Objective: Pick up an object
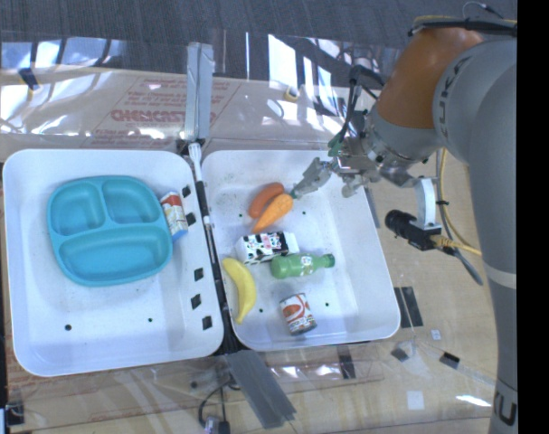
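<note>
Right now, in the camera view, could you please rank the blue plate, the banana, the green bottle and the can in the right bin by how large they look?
Largest to smallest:
1. blue plate
2. banana
3. green bottle, close to the banana, so that pair is unsure
4. can

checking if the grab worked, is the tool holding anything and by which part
Cannot be told. The tool sits right at the top end of the orange plastic carrot in the right white bin, but a grip isn't visible.
</note>
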Tool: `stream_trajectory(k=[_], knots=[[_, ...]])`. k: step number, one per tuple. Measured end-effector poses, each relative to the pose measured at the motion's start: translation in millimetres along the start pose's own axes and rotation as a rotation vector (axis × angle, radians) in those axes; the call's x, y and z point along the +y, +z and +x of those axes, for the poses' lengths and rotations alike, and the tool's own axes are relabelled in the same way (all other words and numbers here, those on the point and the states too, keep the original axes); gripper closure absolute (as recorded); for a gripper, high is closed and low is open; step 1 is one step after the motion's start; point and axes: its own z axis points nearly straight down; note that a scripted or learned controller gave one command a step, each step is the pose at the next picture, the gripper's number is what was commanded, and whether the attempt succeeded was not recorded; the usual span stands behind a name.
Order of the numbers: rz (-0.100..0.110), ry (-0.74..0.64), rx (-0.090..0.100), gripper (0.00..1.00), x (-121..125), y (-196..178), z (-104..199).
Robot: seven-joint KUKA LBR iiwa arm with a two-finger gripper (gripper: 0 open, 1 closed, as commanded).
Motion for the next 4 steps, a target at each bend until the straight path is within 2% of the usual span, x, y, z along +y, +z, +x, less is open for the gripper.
stream_trajectory(k=[1, 2, 3, 4], knots=[[0.000, -0.016, 0.000, 0.00, 3.7, 128.1, 68.1], [0.004, -0.019, 0.000, 1.00, 3.7, 120.6, 67.9], [0.004, -0.019, 0.000, 0.00, 3.7, 120.6, 67.8], [0.006, -0.022, 0.000, 1.00, 3.8, 113.3, 68.0]])
